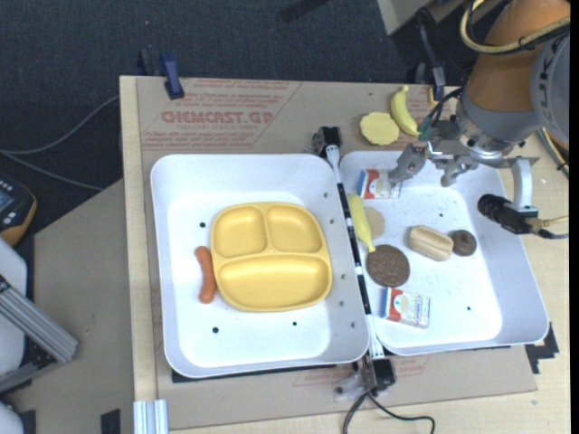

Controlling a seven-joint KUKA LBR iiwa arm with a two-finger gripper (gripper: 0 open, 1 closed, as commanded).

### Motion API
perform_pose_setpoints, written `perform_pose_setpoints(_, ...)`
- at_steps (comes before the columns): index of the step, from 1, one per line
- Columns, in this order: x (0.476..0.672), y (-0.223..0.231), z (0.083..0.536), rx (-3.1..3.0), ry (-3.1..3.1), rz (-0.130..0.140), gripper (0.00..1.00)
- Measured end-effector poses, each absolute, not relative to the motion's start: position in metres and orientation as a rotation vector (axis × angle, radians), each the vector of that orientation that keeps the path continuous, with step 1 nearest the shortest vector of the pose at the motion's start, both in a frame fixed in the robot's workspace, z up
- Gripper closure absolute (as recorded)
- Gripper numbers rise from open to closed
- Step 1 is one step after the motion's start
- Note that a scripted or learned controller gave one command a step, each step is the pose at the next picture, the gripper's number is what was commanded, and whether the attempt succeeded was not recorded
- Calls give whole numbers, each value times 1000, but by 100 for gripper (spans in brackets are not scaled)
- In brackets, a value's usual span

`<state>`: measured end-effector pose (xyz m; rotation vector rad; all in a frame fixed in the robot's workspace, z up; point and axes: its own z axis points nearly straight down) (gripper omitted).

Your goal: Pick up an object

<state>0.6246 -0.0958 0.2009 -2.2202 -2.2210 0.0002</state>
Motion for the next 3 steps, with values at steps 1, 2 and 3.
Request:
perform_pose_setpoints(1,611,-97,94,-2215,-2213,11,0)
perform_pose_setpoints(2,665,-94,84,-2206,-2219,20,0)
perform_pose_setpoints(3,664,-97,85,-2211,-2215,15,0)
